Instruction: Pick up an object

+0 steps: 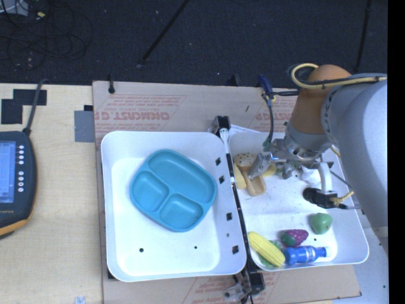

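Note:
My gripper [264,164] is low in the far left part of the right bin [354,249], reaching in from the right under the orange wrist band. It is right beside a tan, wood-coloured object [249,177] that lies against the bin's left wall, and it partly covers that object. Along the near edge of this bin lie a yellow corn cob [266,248], a purple bunch of grapes [294,237], a blue bottle [305,254] and a green round object [321,223].
The left bin [120,233] holds a blue divided plate [173,190], tilted toward its middle. A black divider strip [229,189] runs between the two bins. A handheld control pendant [12,176] lies on the bench at the far left.

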Robot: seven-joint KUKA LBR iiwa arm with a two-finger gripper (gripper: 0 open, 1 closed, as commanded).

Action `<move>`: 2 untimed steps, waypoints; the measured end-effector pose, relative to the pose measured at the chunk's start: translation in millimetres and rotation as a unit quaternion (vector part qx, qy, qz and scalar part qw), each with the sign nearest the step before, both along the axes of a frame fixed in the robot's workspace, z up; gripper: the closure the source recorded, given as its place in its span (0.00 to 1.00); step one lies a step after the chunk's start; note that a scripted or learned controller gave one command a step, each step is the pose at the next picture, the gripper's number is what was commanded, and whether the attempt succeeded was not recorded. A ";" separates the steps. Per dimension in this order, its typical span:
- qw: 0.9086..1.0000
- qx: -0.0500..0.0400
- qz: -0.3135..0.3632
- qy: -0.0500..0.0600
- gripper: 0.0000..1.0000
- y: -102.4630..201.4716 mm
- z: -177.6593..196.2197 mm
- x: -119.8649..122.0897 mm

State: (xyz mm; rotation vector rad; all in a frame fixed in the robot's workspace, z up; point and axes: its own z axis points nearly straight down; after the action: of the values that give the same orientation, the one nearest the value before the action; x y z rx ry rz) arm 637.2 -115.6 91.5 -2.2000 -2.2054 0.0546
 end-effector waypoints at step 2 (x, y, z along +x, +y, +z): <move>1.000 0.001 -0.003 0.000 0.00 5.6 0.3 0.0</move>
State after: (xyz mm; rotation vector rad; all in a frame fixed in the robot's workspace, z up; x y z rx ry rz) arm 637.2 -110.0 91.8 -2.2052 -2.1973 0.0521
